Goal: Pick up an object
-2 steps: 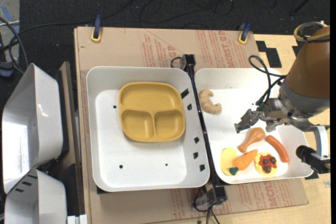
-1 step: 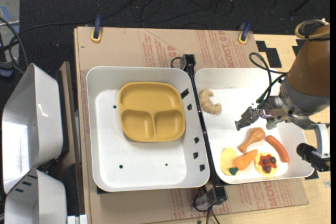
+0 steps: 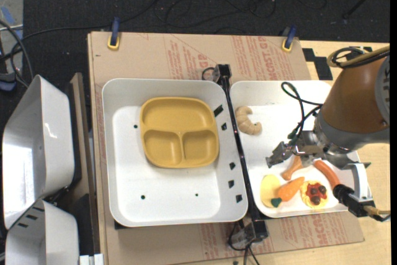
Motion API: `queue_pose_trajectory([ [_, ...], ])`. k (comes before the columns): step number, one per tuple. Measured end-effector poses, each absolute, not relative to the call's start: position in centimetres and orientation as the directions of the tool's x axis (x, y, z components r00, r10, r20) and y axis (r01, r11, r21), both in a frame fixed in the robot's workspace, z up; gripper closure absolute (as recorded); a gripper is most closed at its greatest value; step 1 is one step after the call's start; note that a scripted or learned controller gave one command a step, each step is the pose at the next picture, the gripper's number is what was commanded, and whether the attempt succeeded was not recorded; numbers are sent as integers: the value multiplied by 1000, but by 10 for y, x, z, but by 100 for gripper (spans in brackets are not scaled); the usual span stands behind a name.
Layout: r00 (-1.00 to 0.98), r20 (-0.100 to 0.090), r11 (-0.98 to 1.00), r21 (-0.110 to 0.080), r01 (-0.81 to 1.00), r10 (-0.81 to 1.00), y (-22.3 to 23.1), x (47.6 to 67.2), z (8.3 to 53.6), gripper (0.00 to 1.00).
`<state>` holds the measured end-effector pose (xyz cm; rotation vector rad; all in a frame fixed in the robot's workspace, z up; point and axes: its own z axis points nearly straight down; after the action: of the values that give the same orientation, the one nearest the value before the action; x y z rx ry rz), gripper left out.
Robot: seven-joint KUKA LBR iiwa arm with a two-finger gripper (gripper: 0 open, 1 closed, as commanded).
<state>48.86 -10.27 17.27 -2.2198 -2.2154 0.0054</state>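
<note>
While the grey arm with its orange band is reaching in over the right white bin, the dark two-finger gripper is hanging low just above that bin's floor, near a cluster of toy food. Whether its fingers are apart or together I cannot tell; the metal parts are blurring into one dark shape, and nothing is showing between them.

Taking the gripper as the landmark: a slim orange plastic carrot is lying just below it, tilted, and is resting across a pale yellow rounded piece beside the bin's front wall. To the right of the carrot, a yellow piece topped with red and dark bits is sitting near the front right corner. An orange-red sausage-shaped piece is lying to the gripper's right, partly under the wrist. Up and to the left of the gripper, well apart from it, a curled tan pastry-like toy is lying alone on the white floor.

Farther left, across the divider, a mustard-yellow plastic plate with three compartments is sitting in the left white bin.
</note>
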Motion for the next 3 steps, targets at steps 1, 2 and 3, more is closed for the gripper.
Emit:
queue_pose_trajectory([
  [1, 2, 1, -2, -5, 1000, 1000, -108, 495, 123, 0],
  [2, 1, -2, -1, 11, 1000, 1000, -109, 499, 96, 0],
  [3, 2, -2, -2, 11, 1000, 1000, -108, 499, 106, 100],
])
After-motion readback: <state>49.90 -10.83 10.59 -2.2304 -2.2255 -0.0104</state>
